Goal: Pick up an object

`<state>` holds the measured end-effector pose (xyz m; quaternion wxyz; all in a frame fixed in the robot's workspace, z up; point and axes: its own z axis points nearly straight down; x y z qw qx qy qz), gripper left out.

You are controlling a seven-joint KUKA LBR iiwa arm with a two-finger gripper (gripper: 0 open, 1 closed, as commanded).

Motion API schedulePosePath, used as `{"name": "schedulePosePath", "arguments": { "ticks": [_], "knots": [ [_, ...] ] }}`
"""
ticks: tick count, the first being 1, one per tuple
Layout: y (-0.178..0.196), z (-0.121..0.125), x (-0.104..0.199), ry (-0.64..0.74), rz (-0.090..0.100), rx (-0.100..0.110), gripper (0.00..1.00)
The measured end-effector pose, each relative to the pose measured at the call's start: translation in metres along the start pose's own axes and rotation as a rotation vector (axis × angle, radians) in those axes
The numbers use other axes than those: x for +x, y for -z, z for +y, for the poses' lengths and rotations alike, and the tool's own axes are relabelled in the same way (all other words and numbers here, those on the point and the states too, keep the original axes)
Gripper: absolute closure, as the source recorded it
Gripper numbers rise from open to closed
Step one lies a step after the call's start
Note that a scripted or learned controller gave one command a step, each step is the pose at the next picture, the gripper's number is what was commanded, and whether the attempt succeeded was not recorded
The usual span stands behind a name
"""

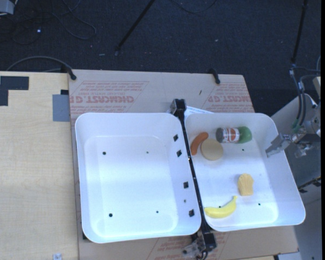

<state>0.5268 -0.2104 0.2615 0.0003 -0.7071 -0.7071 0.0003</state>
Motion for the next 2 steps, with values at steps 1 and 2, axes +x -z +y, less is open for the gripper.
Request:
{"name": "schedulePosePath", "arguments": {
  "ticks": [1,2],
  "knots": [
    [-0.144,-0.014,0.004,0.0,0.006,0.014,0.0],
    [-0.126,-0.011,0.001,-0.006,0.002,0.004,1.0]
  ]
}}
